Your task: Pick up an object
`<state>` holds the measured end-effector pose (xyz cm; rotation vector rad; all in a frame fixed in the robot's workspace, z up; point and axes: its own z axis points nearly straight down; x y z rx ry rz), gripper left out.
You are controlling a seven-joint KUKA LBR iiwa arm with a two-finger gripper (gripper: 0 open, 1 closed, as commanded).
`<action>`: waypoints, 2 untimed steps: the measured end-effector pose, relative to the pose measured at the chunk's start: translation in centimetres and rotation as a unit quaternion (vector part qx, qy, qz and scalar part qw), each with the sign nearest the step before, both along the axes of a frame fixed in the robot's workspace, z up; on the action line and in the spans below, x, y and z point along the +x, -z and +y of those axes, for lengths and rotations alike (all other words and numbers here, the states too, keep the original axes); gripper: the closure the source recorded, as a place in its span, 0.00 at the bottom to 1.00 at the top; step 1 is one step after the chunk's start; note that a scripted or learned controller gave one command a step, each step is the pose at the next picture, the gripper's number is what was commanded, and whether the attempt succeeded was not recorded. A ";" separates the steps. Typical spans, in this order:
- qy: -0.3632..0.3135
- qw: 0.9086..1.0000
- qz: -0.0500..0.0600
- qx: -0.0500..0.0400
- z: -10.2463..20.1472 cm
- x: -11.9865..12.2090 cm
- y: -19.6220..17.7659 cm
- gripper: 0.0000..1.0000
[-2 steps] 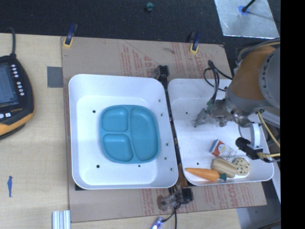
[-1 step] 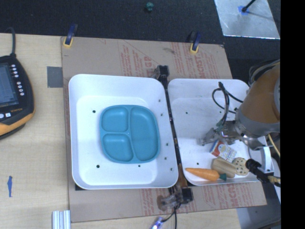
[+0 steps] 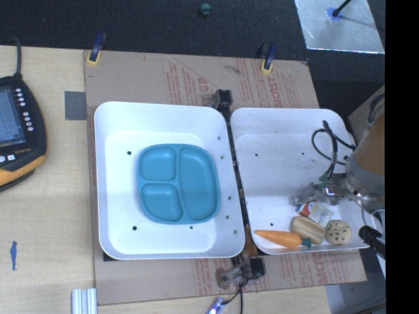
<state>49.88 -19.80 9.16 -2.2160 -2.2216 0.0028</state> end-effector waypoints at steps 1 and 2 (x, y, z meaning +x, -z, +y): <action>0.000 1.000 -0.001 0.000 -1.4 9.5 0.0 0.00; 0.000 1.000 -0.001 0.000 -1.4 2.7 -6.2 0.00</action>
